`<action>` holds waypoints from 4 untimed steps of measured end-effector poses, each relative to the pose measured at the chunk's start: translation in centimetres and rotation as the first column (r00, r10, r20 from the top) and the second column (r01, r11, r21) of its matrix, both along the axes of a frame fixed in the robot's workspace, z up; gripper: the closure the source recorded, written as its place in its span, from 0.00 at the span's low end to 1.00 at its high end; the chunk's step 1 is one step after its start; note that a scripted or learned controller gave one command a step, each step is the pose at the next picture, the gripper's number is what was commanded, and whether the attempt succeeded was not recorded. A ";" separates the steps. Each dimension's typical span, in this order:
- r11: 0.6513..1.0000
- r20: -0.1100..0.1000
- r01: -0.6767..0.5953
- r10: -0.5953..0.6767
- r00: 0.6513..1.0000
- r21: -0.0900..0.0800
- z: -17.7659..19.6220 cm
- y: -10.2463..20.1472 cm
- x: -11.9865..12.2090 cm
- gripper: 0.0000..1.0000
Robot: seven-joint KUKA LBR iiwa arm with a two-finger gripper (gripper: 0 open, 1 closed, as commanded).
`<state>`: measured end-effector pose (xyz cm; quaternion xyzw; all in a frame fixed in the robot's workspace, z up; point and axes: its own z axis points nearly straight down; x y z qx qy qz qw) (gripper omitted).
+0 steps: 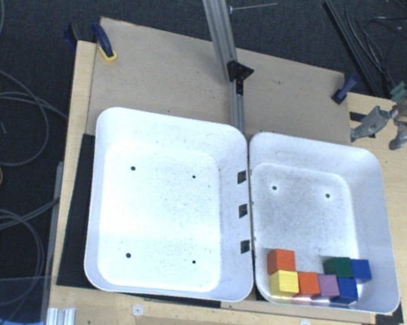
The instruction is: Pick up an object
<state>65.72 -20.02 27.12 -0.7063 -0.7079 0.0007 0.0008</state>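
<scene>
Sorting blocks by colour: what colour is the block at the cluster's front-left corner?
Yellow, seen in the camera view, right bin.

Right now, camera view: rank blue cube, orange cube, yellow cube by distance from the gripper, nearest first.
From the gripper, above the right bin's far right corner:
1. Blue cube, right end of the cluster.
2. Orange cube, left end, back row.
3. Yellow cube, front left, against the bin's near wall.

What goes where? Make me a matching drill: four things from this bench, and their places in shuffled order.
Things:
1. yellow block
2. tool
3. blue clamp
4. green block

Places:
A. above the right bin's far right corner
B. bench's far edge
C. near left end of the block cluster
D. touching the blue block

Pairs: 1-C, 2-A, 3-B, 4-D
</scene>
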 end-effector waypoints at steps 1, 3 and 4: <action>1.000 -0.006 0.002 -0.002 1.000 0.002 -6.7 -0.1 -1.3 0.00; 1.000 0.013 0.000 0.000 1.000 -0.003 -3.7 -0.1 1.9 0.00; 1.000 0.006 0.001 -0.001 1.000 -0.002 -3.5 0.3 1.7 0.00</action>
